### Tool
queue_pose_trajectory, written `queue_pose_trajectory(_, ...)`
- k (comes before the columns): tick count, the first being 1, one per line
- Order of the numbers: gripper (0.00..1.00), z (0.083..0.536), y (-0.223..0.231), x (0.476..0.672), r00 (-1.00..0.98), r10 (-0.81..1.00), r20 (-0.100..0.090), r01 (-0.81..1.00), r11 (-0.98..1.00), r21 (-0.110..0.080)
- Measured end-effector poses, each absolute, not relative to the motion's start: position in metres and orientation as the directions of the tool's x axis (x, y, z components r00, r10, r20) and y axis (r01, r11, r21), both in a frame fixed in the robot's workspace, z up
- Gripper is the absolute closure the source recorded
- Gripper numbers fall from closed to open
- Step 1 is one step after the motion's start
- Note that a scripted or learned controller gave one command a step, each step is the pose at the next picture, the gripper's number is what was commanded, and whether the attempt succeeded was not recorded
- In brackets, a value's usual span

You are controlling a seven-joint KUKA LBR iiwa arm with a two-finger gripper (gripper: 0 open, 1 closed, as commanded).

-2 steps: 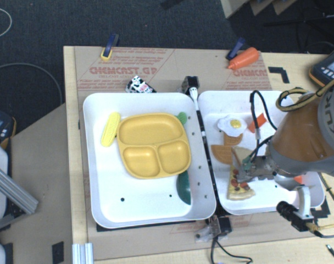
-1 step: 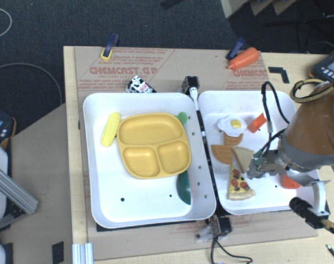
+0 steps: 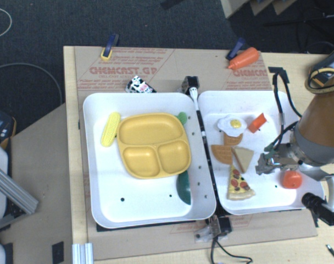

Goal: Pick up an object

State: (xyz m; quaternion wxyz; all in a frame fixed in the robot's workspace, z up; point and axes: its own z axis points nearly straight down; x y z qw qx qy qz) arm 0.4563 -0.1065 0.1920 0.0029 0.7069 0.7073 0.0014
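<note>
Can't tell whether the claw (image 3: 267,164) is open or closed, but hovering beside the sandwich triangle (image 3: 244,159), it could easily nudge that onto the pizza slice (image 3: 239,185).

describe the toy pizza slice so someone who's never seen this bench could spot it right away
Look in the right-hand white bin, the one the arm reaches into, and go to its near left part. The pizza slice lies there, pointing away from the front edge, just below a tan bread slice. It alone is a yellow wedge dotted with red and green toppings.
</note>
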Motion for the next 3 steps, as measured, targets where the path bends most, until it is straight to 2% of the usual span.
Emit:
queue_pose_trajectory(1,1.00,0.227,-0.107,0.458,-0.001,1.000,-0.002,1.000,0.001,0.006)
queue_pose_trajectory(3,1.00,0.215,-0.042,0.532,-0.006,1.000,0.000,1.000,0.006,0.004)
